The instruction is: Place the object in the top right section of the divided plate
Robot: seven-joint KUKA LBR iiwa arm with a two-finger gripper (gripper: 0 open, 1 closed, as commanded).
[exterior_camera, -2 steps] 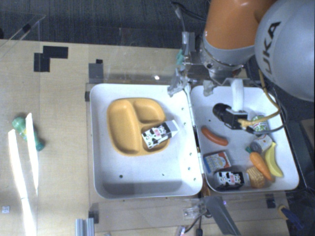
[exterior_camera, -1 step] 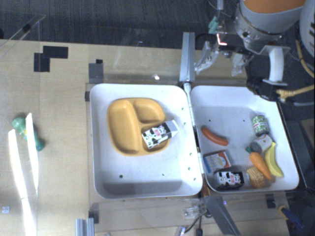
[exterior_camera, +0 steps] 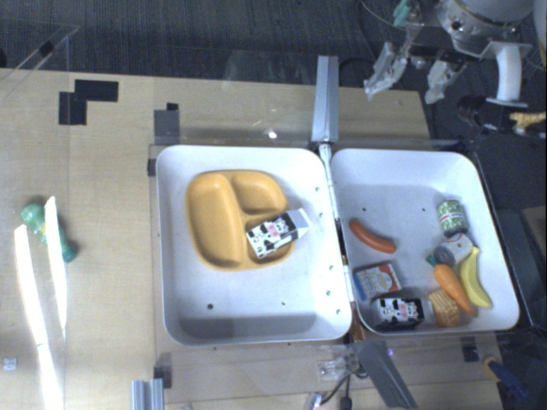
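Above the right bin (exterior_camera: 479, 178), the gripper (exterior_camera: 408, 73) hangs with fingers (exterior_camera: 380, 71) spread apart, holding nothing; a milk carton (exterior_camera: 273, 231) lies in the divided plate (exterior_camera: 218, 220).

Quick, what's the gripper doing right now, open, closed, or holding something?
Gripper: open, holding nothing, raised above the far edge of the right bin.

A black-and-white carton (exterior_camera: 272, 233) lies tilted in the yellow divided plate's (exterior_camera: 218, 220) lower right section.
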